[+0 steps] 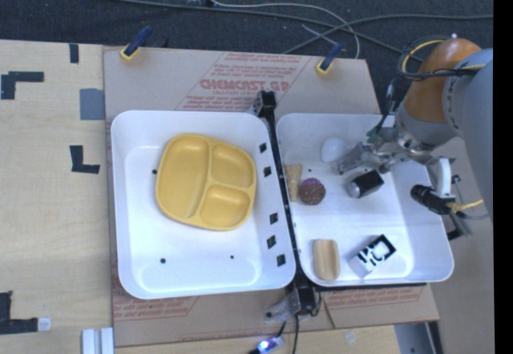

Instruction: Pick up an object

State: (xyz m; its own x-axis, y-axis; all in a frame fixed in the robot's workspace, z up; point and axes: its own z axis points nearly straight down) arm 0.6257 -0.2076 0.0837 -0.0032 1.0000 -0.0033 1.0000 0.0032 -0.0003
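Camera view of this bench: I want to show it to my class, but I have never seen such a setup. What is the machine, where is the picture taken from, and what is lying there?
The picture comes from one fixed camera above the bench, looking down at a slant. The grey machine with the orange band is a robot arm reaching in from the right. Its pincer hangs over the right bin, among a white round object, a dark reddish ball, a tan block and a black-and-white box. The left bin holds a yellow divided plate. Nothing is visibly held.
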